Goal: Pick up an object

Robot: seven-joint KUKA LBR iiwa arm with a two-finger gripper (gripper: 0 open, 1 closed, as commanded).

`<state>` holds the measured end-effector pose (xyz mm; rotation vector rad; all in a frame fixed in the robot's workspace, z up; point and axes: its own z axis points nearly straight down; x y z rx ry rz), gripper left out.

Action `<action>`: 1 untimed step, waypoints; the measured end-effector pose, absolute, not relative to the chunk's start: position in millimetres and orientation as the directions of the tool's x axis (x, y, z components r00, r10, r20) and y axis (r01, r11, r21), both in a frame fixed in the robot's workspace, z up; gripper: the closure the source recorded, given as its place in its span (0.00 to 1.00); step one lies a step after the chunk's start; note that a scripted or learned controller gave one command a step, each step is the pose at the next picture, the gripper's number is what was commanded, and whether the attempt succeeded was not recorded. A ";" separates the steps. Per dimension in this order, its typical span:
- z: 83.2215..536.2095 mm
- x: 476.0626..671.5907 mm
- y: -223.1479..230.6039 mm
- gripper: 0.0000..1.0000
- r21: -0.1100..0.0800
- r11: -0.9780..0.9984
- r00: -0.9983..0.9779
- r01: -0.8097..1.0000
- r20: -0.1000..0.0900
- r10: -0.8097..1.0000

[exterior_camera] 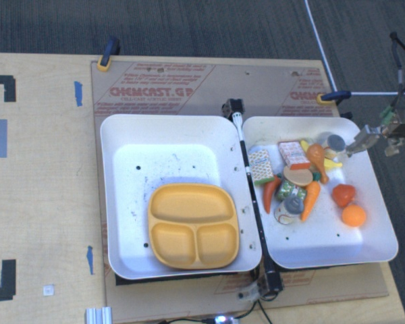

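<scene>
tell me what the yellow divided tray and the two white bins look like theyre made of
Yellow divided tray: likely moulded plastic, matte to satin; uniform colour, rounded compartment ridges, soft highlights. Left white bin and right white bin: probably thin formed plastic, smooth and slightly glossy; rounded corners, rolled rims, scuffs on the left bin's floor.

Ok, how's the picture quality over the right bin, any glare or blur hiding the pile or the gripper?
Camera view: lighting is even and soft, with faint shadows under the yellow tray in the left bin. No strong glare on the right bin. The toy pile is small and slightly soft, so its items blend together. The gripper at the bin's right rim looks blurry, with fine detail lost.
</scene>
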<state>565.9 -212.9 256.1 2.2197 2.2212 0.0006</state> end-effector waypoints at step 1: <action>108.4 593.2 -180.5 0.00 0.000 0.001 -0.001 1.000 0.000 1.000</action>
